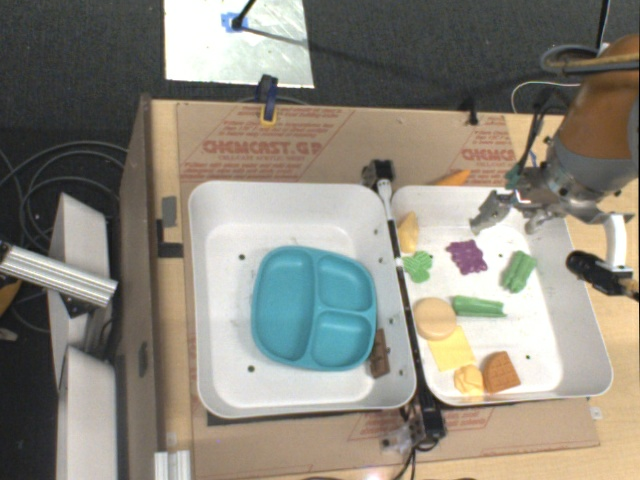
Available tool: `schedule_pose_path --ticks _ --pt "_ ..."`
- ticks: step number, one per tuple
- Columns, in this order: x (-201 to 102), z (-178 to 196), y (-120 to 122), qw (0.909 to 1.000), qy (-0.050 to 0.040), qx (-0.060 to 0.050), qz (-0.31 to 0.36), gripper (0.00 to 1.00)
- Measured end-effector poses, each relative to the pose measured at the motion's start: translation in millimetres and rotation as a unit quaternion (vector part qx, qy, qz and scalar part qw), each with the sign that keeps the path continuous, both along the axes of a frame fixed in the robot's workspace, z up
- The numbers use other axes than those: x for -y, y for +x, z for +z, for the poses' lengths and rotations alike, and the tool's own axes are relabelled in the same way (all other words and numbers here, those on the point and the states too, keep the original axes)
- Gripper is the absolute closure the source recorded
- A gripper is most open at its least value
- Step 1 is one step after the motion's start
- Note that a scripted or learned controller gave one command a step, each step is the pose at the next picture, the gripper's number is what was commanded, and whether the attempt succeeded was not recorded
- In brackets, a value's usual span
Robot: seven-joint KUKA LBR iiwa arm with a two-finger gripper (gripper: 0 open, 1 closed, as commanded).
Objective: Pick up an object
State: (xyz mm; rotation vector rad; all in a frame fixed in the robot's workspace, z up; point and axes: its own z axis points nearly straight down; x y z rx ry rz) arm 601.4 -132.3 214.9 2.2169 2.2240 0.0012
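My gripper (512,214) hangs over the back right of the right bin (590,353). Its fingers stand apart and open, with nothing between them. Just below and left of it lies a purple grape bunch (466,257). A green piece (517,271) lies right below it. Further forward are a long green vegetable (477,307), a round beige bun (435,318), a yellow cheese square (452,349), a small yellow pastry (467,378) and a brown biscuit (500,371). A pale yellow piece (408,233) and a green leafy piece (417,265) lie along the bin's left wall.
The left bin (225,268) holds a blue divided plate (313,308) and a brown piece (380,353) by its right wall. An orange carrot (452,178) lies on the cardboard behind the right bin. A black part (595,268) of the arm juts over the right rim.
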Motion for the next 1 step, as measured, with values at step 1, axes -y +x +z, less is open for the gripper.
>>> schedule_pose_path --ticks 1 --pt "-2.1 -111.3 14.7 1.0 0.0006 -0.003 0.001 0.0"
